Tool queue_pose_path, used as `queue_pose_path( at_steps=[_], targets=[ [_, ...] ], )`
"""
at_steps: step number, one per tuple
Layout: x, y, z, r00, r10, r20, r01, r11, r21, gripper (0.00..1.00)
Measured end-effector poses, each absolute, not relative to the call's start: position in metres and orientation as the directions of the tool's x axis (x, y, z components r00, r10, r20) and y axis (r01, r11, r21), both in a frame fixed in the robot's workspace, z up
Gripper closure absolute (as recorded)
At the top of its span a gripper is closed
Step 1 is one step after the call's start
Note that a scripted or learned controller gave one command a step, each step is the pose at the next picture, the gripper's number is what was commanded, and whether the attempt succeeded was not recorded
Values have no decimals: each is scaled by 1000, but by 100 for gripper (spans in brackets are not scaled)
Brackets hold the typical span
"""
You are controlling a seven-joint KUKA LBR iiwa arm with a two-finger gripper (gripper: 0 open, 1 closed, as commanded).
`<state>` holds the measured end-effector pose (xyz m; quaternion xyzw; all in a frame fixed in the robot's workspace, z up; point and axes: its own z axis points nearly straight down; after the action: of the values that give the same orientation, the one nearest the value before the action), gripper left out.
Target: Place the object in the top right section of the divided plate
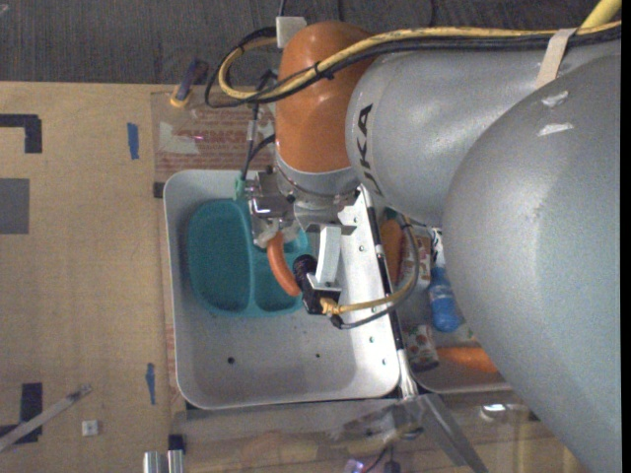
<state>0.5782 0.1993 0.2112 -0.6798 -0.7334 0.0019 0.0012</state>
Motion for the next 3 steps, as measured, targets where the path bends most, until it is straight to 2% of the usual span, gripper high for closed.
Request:
queue_pose_path(
  at_steps=[1,2,3],
  targets=[
    [567,139,251,-551,834,1,834,551,-1,100],
    [534,161,296,-546,838,-1,838,546,3,100],
    [534,161,379,-629,777,-2,777,629,3,100]
  ],
)
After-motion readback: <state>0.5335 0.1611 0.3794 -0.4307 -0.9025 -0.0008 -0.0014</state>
